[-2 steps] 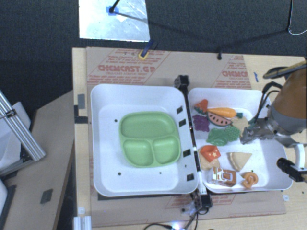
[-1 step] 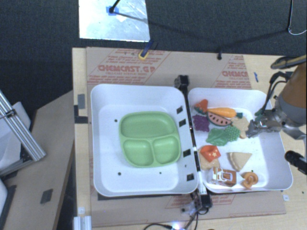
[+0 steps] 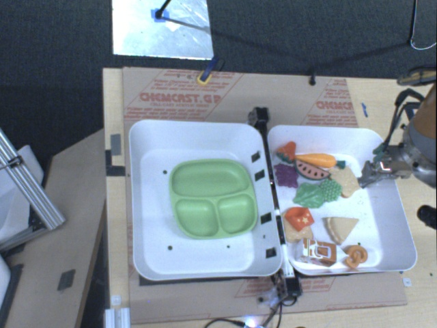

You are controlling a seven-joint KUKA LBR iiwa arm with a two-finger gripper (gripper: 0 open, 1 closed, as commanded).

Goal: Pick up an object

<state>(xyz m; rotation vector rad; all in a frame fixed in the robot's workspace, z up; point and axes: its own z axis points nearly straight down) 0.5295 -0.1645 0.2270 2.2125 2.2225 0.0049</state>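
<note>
1. You had not yet picked anything up at this moment: the pincer (image 3: pixel 374 171) sat low at the right side of the right bin (image 3: pixel 399 214), close to the toy food, and nothing showed between its tips.
2. You could not tell from this slant whether the pincer was released or clenched (the tips were small and dark against the bin floor), so I would not guess.
3. The nearest candidate was the pale biscuit-like piece (image 3: pixel 347 181), just beside the pincer's tip; whether they touched was unclear.
4. What was left, as I judged it, was the whole grasp: closing on one item and lifting it clear of the bin.
5. The right bin held all the loose things: a carrot (image 3: pixel 316 160), a watermelon slice (image 3: pixel 312 171), purple grapes (image 3: pixel 287 175), a green leafy piece (image 3: pixel 318 193), a red pepper-like piece (image 3: pixel 299 218), a tan wedge (image 3: pixel 340 228), a pretzel (image 3: pixel 355 255) and a small printed carton (image 3: pixel 317 251).
6. The left bin (image 3: pixel 150 183) held a green divided tray (image 3: pixel 212 197), its three compartments bare.
7. Both bins rested side by side on the table (image 3: pixel 82 176).
</note>
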